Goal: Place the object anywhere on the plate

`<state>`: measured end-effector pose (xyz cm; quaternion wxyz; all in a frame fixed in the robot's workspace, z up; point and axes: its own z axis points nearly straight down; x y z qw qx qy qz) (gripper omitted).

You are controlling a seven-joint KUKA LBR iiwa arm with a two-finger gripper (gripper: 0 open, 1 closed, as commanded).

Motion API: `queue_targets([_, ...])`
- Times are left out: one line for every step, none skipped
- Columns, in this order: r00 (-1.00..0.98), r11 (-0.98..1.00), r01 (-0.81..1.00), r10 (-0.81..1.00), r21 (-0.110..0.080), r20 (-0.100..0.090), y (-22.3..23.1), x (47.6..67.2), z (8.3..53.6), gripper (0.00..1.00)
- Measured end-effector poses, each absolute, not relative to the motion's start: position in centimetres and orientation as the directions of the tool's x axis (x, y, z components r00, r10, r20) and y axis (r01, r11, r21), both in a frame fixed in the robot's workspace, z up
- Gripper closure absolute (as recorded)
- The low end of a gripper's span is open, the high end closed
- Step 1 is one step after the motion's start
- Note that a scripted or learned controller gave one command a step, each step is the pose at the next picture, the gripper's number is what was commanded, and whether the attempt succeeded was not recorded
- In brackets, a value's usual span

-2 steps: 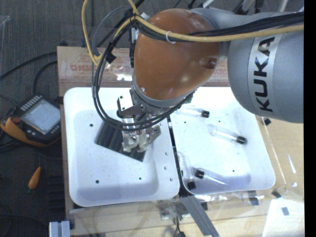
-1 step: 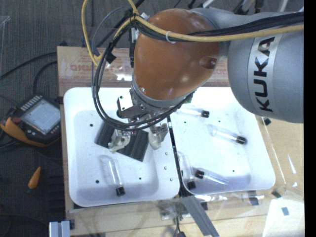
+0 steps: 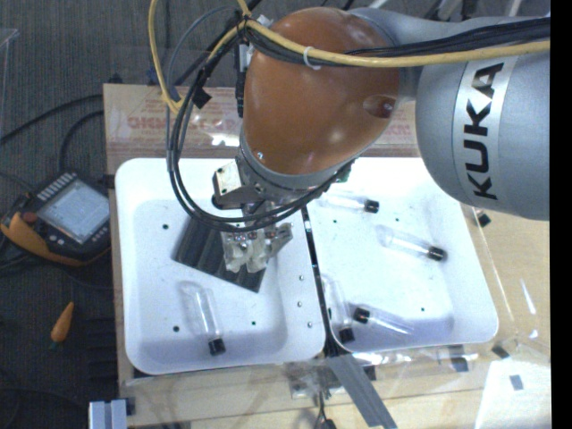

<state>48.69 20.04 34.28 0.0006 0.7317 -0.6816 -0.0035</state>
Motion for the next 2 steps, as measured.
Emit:
queue_targets([0.278, -0.278, -0.961, -0.961, 0.004, -0.002, 20.38, 48.50, 29.16, 1.00])
queue_targets([0.278, -0.278, -0.961, -0.961, 0.004, -0.002, 20.38, 48.50, 29.16, 0.00])
